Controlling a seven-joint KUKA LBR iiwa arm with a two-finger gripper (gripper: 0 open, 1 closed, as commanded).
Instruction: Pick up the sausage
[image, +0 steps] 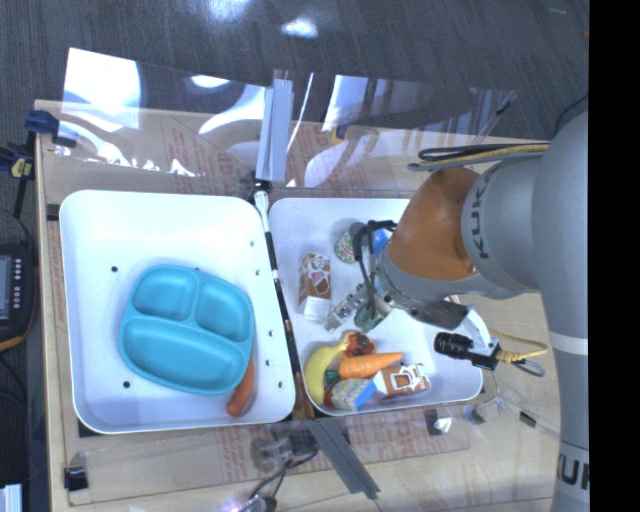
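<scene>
Arm (520, 230) comes in from the right and hangs over the right bin (290, 225), wrist low above the clutter. Worktop (150, 165) carries both white bins side by side; left bin (90, 230) holds a blue divided tray (187, 328).

Sausage (242, 392) is in the left bin, lying along the tray's lower right edge, close to the wall between the bins. Reddish-brown, slightly curved, one end near the bin's bottom edge.

Claw (352, 310) sits in the right bin, well apart from the sausage, above the pile. Can't tell whether it is spread or closed; the view is too cluttered there. Nothing visibly gripped.

Right bin contents: brown snack packet (315, 277), green round item (350, 243) half behind the wrist, lemon (320, 370), carrot (370, 365), small carton (405, 382).

Risks, as a judgement:
- Claw is in the wrong bin. A descent here likely grabs the carrot, similar in shape and colour.
- Sausage is wedged between tray edge and bin wall, so little finger room; a finger could land on the tray rim or the wall and block the close.
- Rounded and probably slick, so an off-centre pinch could roll it out or push it under the tray lip.
</scene>
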